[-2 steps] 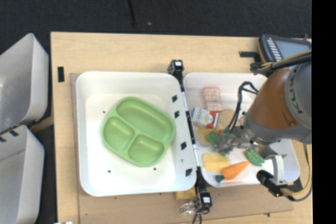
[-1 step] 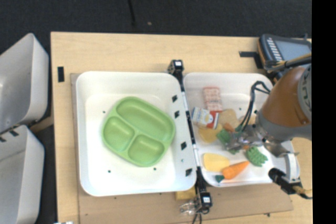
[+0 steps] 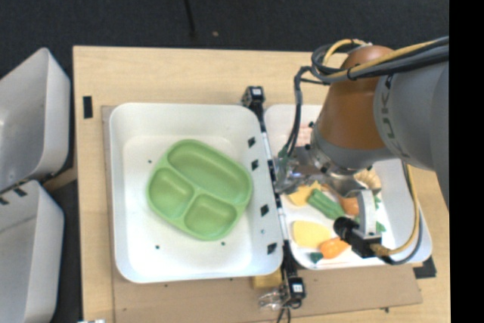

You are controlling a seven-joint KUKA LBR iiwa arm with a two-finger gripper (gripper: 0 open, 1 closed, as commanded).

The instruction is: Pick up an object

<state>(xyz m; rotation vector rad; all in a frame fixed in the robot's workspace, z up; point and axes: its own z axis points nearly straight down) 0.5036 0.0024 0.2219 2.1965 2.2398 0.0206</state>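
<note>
The arm's orange band (image 3: 352, 106) and grey wrist hang over the right bin (image 3: 420, 242). My gripper (image 3: 296, 176) is low over that bin's left side, close to the divider, and the wrist covers much of it. Toy food lies just under and in front of it: a yellow-orange piece (image 3: 300, 197), a dark green piece (image 3: 325, 203), a small orange piece (image 3: 350, 204), a pale yellow piece (image 3: 306, 232) and an orange carrot-like piece (image 3: 333, 246). A tan piece (image 3: 370, 179) peeks out beside the wrist. I see nothing lifted off the bin floor.
The left bin (image 3: 128, 238) holds a light green divided plate (image 3: 199, 189) near its middle. Black clips line the divider (image 3: 268, 185) between the bins. Cables loop from the arm around the right bin's front right corner (image 3: 404, 250). White containers (image 3: 30, 125) stand left of the bench.
</note>
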